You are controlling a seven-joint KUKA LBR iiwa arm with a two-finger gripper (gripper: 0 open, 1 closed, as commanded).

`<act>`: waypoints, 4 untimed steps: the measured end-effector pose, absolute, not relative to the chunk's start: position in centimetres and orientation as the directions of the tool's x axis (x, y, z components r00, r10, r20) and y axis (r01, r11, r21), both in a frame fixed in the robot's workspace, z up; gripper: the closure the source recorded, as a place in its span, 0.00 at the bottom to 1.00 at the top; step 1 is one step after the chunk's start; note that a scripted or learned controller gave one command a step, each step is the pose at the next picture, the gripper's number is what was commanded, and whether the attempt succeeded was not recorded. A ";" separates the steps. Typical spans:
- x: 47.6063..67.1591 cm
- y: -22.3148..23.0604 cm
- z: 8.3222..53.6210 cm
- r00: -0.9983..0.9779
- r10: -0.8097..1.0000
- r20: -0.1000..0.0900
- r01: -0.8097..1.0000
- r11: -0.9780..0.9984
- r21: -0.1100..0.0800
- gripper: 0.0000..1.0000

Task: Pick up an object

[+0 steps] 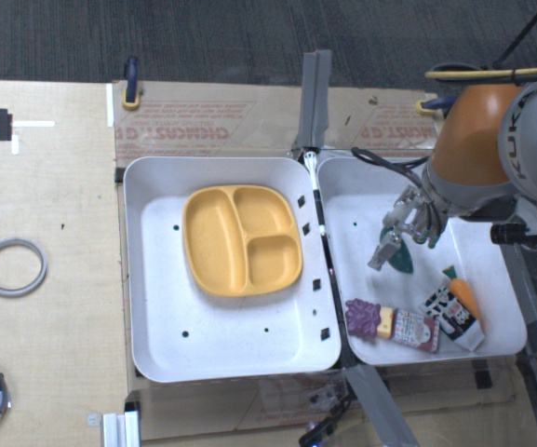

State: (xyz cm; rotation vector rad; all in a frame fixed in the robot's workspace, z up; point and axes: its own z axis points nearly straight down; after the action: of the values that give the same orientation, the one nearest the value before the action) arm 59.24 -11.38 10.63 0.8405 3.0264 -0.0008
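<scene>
We should centre the claw (392, 251) over the dark green object (404, 262) beside it before closing; its opening we cannot tell.

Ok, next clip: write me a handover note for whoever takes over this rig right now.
Gripper: down in the right bin, right next to a dark green object; grasp not confirmed.
Also in that bin: purple toy, packet, carrot toy.
Left bin: yellow divided plate.
Done: nothing visibly lifted.
Left: secure one object and raise it.
</scene>
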 end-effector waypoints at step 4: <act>52.0 -14.7 9.1 0.061 0.998 -0.001 0.998 -0.061 -0.002 0.00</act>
State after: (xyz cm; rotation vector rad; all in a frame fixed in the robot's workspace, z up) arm 52.01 -14.72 9.11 2.2893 2.1529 -0.0040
